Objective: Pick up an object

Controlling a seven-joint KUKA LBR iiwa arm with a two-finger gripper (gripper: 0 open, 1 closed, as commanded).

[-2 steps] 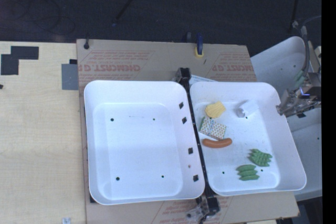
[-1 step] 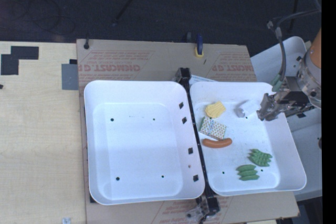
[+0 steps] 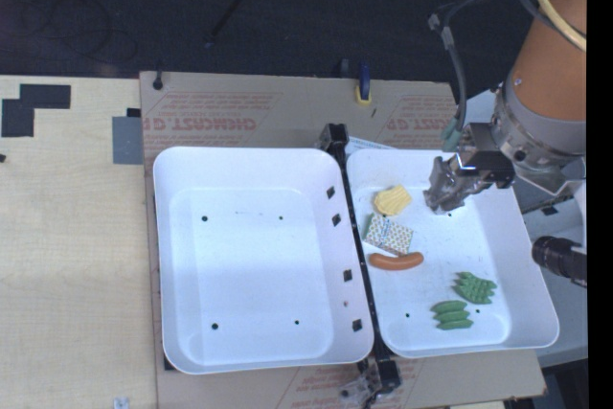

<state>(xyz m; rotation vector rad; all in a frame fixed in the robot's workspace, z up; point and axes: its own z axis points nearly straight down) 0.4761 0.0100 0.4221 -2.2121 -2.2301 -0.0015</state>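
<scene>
My gripper (image 3: pixel 441 196) hangs over the upper part of the right bin (image 3: pixel 498 235), a little to the right of a yellow ridged piece (image 3: pixel 392 200). Nothing shows between its fingers. Below the yellow piece lies a white patterned square (image 3: pixel 390 234), and just under that an orange-red sausage (image 3: pixel 396 261). Two green pea pods sit toward the bin's lower right, one (image 3: pixel 474 287) above the other (image 3: pixel 451 314).
The left bin (image 3: pixel 249 340) sits beside the right one, joined by black clips along the divider (image 3: pixel 347 235). Both rest on a cardboard sheet (image 3: pixel 239 110). The arm's grey and orange body (image 3: pixel 551 81) stands at the right, with cables looping above it.
</scene>
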